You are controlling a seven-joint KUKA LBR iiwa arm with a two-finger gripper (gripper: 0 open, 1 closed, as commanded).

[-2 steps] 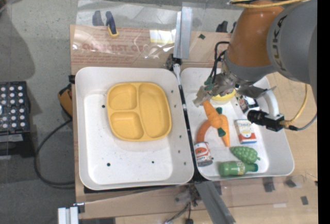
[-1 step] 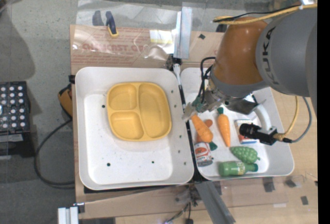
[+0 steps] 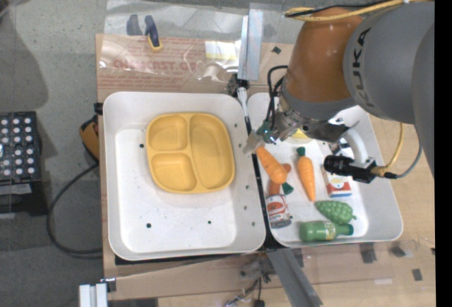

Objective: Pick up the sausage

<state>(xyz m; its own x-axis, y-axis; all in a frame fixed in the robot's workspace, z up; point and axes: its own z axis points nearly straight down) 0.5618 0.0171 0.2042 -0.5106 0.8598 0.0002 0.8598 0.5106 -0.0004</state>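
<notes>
The sausage (image 3: 272, 164), an orange-brown stick, lies slanted at the left side of the right bin (image 3: 385, 224), close to the wall between the two bins. My gripper (image 3: 265, 135) hangs right over the sausage's upper left end, at the bin's near-left edge. The grey and orange arm reaches in from the right and hides the back of that bin. Nothing visibly sits in the gripper.
Beside the sausage lie a carrot (image 3: 306, 176), a small can (image 3: 279, 212), a green bottle (image 3: 325, 230), a knobbly green piece (image 3: 335, 210) and a small carton (image 3: 340, 188). The left bin (image 3: 127, 221) holds a yellow divided plate (image 3: 191, 152).
</notes>
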